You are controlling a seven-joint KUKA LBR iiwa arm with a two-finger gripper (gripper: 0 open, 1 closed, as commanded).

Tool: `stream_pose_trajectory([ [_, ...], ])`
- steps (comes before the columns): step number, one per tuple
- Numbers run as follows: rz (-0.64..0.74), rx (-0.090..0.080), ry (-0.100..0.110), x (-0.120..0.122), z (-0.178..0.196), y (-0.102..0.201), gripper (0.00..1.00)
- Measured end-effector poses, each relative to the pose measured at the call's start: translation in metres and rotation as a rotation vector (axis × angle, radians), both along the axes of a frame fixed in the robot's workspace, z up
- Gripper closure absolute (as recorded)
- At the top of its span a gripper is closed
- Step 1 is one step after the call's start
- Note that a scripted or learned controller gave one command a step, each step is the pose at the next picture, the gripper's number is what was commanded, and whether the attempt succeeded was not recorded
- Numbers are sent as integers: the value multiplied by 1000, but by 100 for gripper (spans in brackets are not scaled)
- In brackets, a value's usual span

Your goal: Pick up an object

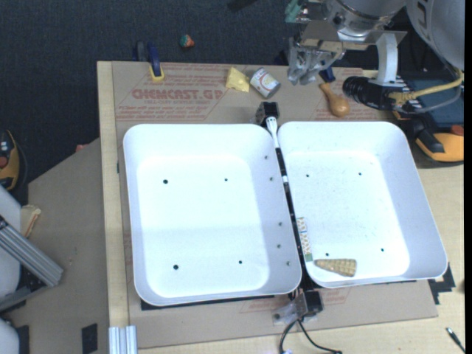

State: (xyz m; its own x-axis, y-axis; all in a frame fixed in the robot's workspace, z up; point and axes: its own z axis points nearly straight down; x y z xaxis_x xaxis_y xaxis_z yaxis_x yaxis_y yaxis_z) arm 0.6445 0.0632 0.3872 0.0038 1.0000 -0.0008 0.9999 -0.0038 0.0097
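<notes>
Yellow wedge (pixel 237 80), small carton (pixel 265 82), wooden-handled tool (pixel 335 99) behind bins.

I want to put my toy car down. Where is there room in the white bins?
The left bin has bare floor from wall to wall. The right bin is bare too, except its near left corner, where a tan object lies. Behind the bins it is crowded: the claw hangs over scattered small things.
</notes>
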Motion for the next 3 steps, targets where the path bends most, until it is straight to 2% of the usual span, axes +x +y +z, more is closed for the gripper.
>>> stream_pose_trajectory([
  [1, 9, 1, 19, 15, -87, 63, 100],
  [2, 11, 2, 18, 17, -136, 141, 100],
  [3, 3, 3, 1, 4, -55, 118, 100],
])
